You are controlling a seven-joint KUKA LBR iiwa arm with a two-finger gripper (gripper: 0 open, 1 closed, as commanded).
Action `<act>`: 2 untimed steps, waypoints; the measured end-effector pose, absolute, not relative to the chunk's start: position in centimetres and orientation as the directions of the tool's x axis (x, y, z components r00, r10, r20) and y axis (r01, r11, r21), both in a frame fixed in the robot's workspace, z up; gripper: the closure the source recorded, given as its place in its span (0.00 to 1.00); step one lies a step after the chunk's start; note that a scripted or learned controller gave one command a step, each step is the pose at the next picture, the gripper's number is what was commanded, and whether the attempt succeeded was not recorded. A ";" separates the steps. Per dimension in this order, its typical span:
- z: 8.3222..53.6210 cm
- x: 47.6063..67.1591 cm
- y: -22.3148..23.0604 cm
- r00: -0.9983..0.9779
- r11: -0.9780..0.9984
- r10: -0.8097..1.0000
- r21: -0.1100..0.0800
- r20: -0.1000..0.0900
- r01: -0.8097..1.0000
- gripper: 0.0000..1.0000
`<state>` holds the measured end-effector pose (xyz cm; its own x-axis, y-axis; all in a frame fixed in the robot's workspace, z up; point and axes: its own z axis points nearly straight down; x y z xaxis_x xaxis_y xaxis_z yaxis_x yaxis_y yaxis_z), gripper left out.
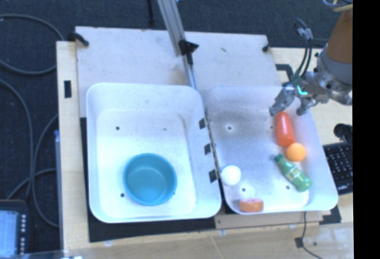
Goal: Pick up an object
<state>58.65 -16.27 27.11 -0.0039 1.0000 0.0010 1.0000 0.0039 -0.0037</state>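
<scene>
The gripper (294, 101) is hovering over the far right part of the right bin (249, 115), its two fingers spread apart with nothing between them; one fingertip is pointing down-left and the other is sitting just above the upper end of the red pepper (284, 127). This released, straddling pose is probably preparing a descent onto that pepper, the nearest candidate for picking. Relative to the pepper, the orange ball (296, 152) is lying just below it and touching or nearly so, the green bottle (293, 173) is lying further toward the near rim, and the white egg (231, 175) and an orange-and-white piece (251, 205) are resting well to the lower left. All five are clustering along the bin's sloping walls, likely because loose items are settling there. The blue bowl (150, 179) is sitting alone in the left bin (107, 103), well apart from the pepper. The close-packed ball may be complicating a clean closure.
</scene>
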 end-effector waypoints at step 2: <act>21.5 59.6 -16.4 0.000 0.000 1.000 -0.004 -0.003 1.000 0.00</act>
<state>59.65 -16.38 21.54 0.0000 1.0000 -0.0028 1.0000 0.0000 -0.0038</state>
